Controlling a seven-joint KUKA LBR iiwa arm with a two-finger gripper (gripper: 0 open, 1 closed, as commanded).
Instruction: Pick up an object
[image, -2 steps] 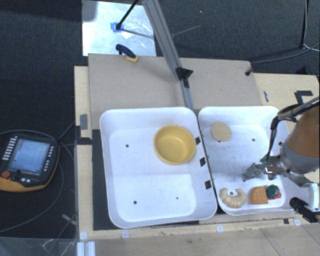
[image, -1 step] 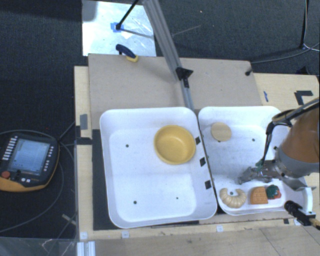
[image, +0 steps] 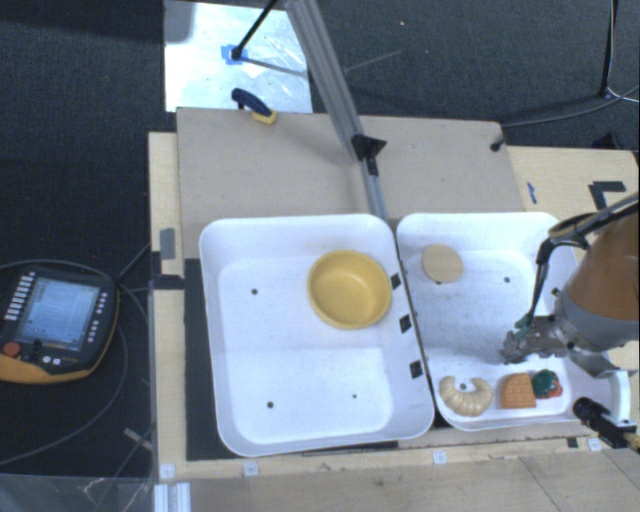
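Observation:
The right bin holds a round tan disc near its back left. Along its front edge lie a pale croissant-shaped piece, an orange square piece and a small green and red item. My gripper hangs low over the right bin's front right part, just above and behind the orange piece and the green item. Nothing shows in its grasp. A yellow bowl sits upright in the left bin, towards its back right.
The arm's orange band and grey wrist cover the right bin's right side. A slanted metal pole crosses the board behind the bins. A teach pendant lies on the floor at left.

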